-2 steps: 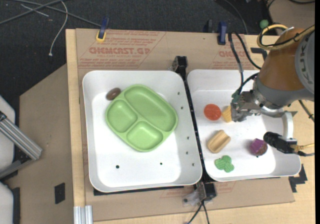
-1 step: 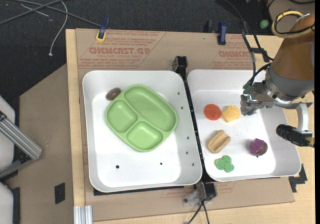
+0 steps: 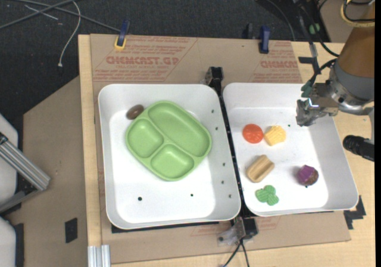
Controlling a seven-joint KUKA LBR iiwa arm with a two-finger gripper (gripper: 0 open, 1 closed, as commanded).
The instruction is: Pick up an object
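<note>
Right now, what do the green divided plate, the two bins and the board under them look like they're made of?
Green divided plate: probably moulded plastic, matte to slightly satin; uniform colour, soft rounded compartment ridges.
Left bin and right bin: likely thin formed plastic, smooth white with a faint sheen and rolled rims.
Board: looks like cardboard, dull tan with red print.

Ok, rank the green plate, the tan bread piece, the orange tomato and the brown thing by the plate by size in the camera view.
1. Green plate, far the largest.
2. Tan bread piece.
3. Orange tomato.
4. Brown thing, close to the tomato in size, so that order is unsure.
</note>
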